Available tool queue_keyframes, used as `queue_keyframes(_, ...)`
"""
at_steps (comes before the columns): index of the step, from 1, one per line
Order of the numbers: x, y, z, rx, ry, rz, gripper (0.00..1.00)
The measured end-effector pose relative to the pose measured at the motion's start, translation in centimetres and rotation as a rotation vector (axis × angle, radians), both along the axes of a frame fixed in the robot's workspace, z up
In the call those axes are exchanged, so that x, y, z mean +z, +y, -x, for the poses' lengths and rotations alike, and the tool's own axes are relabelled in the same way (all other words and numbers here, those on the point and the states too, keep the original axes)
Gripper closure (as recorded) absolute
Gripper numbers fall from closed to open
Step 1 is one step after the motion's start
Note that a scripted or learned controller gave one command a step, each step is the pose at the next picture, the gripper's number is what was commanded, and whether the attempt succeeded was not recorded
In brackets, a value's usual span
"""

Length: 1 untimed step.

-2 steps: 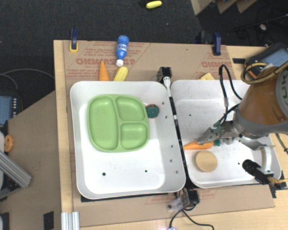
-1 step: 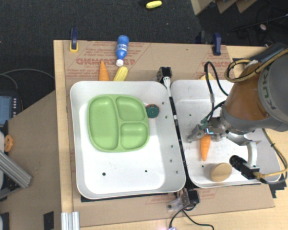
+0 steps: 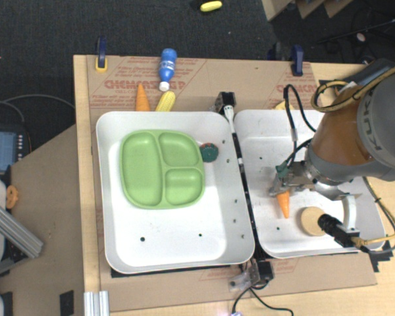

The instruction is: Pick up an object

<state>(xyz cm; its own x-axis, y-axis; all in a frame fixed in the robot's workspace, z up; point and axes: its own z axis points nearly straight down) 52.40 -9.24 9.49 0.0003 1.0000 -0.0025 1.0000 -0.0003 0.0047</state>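
On the table (image 3: 85, 196), left bin (image 3: 171, 242) carries a green divided plate (image 3: 162, 168) with a small teal object (image 3: 210, 152) beside it. Right bin (image 3: 266, 130): gripper (image 3: 284, 182) low over an orange carrot (image 3: 284, 204), grip state can't tell; tan round piece (image 3: 309, 220) just right.

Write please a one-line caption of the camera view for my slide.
Gripper low in the right bin, just above a toy carrot; green divided plate in the left bin.
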Motion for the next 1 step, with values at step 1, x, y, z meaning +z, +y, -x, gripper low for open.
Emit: queue_keyframes(1,9.58,6.46,-3.28,0.009,-0.007,-0.004,1.00)
